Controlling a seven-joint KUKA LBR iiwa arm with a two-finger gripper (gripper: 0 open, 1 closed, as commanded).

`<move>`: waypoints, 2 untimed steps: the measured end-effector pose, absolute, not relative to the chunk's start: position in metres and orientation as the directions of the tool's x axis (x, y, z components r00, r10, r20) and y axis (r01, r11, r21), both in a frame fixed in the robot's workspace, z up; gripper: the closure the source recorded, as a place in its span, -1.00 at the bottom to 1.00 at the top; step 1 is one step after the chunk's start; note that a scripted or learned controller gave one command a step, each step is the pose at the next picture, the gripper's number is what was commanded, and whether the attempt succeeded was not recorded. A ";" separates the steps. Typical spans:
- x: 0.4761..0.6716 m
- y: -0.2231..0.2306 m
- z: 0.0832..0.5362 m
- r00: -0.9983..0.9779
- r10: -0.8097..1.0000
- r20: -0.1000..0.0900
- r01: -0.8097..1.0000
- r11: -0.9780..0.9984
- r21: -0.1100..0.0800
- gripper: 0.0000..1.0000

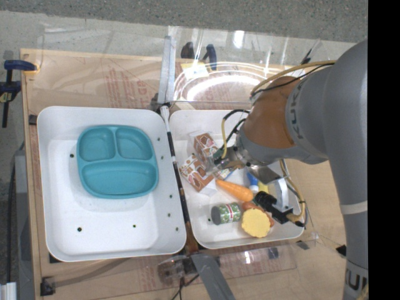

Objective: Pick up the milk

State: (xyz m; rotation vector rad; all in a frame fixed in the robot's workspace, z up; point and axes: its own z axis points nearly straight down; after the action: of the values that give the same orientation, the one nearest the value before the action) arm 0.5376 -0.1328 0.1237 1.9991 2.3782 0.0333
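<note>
Grey arm [325, 124] overhung the right bin [187, 127], its claw [226, 158] poised beside the milk carton [205, 147] near the bin's left wall, apparently for grasping; claw's opening could not be determined.

The arm's wrist [275, 120] covers the back right part of the right bin [187, 124], and the gripper [226, 158] sits under it — its fingers too dark and crowded to make out. Two brown patterned cartons [200, 161] lie beside it; either could be the milk — labels too small to read.
</note>
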 end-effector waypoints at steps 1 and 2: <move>0.538 -0.134 0.124 -0.171 0.985 -0.016 0.984 0.171 0.039 -1.00; 0.611 -0.146 0.110 -0.262 0.965 -0.011 0.965 0.262 0.022 -1.00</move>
State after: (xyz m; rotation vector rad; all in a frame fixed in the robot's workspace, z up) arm 0.6110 -0.1458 0.1097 1.8950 2.4781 0.0175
